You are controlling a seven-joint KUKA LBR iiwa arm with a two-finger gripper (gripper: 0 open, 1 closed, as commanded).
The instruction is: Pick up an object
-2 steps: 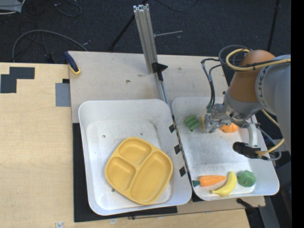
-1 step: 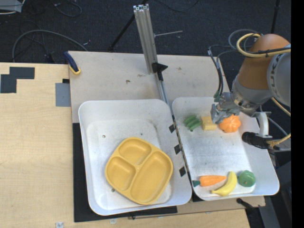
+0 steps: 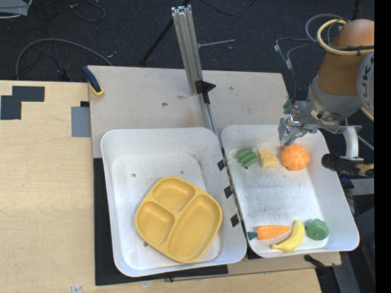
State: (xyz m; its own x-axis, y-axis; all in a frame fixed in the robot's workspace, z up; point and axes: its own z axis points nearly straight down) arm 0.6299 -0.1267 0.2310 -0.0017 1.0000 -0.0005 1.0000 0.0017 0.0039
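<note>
The arm [image 3: 342, 66] comes in at the upper right of the frame, its orange band above a grey wrist; the gripper [image 3: 289, 134] hangs over the top edge of the right bin [image 3: 287, 194], just above and left of the orange [image 3: 295, 157]; whether it is open or closed cannot be told, and nothing can be seen in its hold. The orange lies in the upper part of the right bin, right of centre in the frame; just left of it sits a pale yellow block [image 3: 267, 158], and left of that a green pod [image 3: 247, 157]; the three form a short row. Along the bin's lower edge, at the lower right of the frame, lie a carrot [image 3: 272, 231], a banana [image 3: 292, 237] touching it, and a green apple [image 3: 316, 229] just right of the banana. The left bin [image 3: 122, 163], centre of the frame, holds a yellow tray [image 3: 178, 218] with three compartments, tilted toward its lower right corner.
</note>
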